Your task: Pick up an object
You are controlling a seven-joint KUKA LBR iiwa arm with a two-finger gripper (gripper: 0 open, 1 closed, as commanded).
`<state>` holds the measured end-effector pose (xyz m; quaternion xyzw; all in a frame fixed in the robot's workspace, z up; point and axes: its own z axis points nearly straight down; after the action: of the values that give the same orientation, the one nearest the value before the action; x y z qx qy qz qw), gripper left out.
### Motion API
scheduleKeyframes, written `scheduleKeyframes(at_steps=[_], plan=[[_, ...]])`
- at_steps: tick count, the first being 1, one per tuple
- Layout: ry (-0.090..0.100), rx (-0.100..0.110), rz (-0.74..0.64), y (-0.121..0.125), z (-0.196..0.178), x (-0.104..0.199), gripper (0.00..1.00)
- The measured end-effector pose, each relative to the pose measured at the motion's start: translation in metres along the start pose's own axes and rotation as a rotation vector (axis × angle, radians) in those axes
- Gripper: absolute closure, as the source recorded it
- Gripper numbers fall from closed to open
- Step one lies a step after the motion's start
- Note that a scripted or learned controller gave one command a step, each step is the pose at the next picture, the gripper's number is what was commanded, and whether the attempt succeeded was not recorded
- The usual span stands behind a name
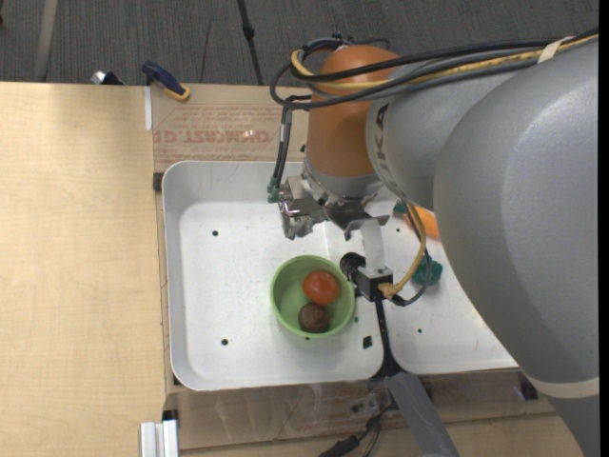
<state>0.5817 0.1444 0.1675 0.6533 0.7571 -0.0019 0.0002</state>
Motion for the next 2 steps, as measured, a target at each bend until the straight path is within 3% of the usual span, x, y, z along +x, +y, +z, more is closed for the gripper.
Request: scheduleKeyframes(at_steps=[1,2], plan=[[0.000,0.001,0.252,0.027,0.077,0.062,1.00],[0.000,0.000,0.525,-0.039,-0.070,0.074,1.00]])
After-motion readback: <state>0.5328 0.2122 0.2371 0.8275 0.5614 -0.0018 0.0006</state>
